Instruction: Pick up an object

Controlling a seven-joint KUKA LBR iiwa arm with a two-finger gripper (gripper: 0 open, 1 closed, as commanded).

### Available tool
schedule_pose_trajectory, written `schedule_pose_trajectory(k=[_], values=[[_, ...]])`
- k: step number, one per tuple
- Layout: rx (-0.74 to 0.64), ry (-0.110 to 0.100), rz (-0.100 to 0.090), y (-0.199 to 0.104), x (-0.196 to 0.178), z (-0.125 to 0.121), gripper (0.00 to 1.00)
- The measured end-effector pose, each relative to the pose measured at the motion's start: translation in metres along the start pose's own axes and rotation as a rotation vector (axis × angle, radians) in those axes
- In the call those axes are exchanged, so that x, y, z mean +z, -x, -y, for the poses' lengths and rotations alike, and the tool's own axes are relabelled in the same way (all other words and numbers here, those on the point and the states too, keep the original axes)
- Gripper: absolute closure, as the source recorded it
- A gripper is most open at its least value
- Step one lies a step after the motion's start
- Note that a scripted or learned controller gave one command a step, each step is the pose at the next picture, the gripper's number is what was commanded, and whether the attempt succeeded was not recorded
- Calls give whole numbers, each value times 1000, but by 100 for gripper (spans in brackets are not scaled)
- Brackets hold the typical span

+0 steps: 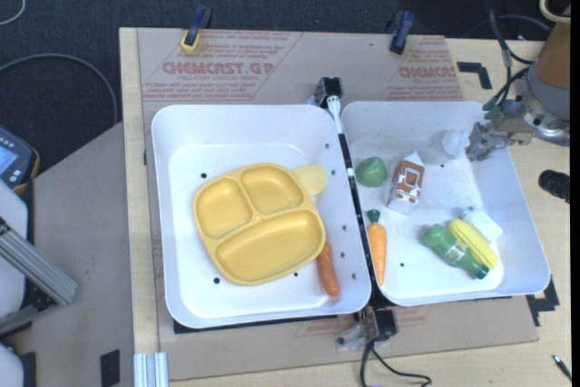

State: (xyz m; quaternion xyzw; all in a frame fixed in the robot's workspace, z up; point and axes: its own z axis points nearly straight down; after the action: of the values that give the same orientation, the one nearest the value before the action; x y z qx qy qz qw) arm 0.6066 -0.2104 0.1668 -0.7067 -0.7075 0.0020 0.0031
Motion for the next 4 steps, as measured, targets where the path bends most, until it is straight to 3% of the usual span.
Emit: schedule_pose_trajectory(k=[1,2,3,4], values=[[1,12,4,0,-20,0,100],[1,4,0,-1,64,-50,100],[1,-1,-3,-45,83,6,100],[0,-2,-4,-110,84,96,100]])
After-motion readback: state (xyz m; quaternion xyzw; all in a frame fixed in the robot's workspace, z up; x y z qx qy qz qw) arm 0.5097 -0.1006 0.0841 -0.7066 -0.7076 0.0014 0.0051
